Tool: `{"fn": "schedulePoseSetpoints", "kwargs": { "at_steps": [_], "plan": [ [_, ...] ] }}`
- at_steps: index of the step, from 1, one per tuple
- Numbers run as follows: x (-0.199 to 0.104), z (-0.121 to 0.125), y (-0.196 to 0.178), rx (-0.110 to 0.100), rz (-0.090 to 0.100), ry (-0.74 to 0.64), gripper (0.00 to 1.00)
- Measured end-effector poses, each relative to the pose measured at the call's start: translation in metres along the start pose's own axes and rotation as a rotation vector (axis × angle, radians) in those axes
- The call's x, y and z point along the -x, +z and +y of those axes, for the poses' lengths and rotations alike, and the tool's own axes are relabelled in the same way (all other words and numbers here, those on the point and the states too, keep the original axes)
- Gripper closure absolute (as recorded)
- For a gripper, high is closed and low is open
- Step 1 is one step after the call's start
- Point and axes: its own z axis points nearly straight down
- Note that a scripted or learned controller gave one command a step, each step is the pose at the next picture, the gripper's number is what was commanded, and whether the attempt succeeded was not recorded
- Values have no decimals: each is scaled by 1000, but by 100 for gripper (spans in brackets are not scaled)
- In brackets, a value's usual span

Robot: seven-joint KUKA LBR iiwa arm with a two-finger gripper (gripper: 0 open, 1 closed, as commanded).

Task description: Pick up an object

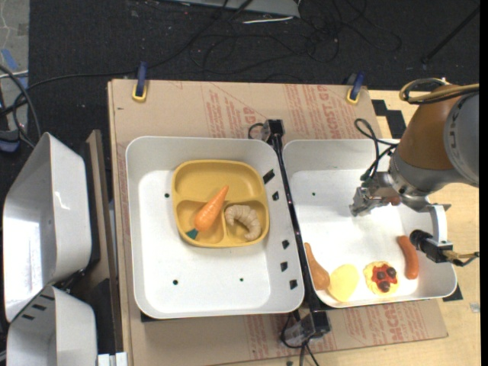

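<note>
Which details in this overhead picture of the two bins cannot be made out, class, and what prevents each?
- Gripper: in the camera view, too small and dark to tell its finger state.
- Arm: cut off by the right edge.
- Round yellow food with dark toppings in the right bin: too small to identify.
- Green piece on the yellow plate: mostly hidden under the carrot.
</note>
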Motion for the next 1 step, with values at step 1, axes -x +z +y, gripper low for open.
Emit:
{"fn": "schedulePoseSetpoints", "kwargs": {
  "at_steps": [1],
  "plan": [
    [-3,9,-60,5,-1,-4,100]
  ]
}}
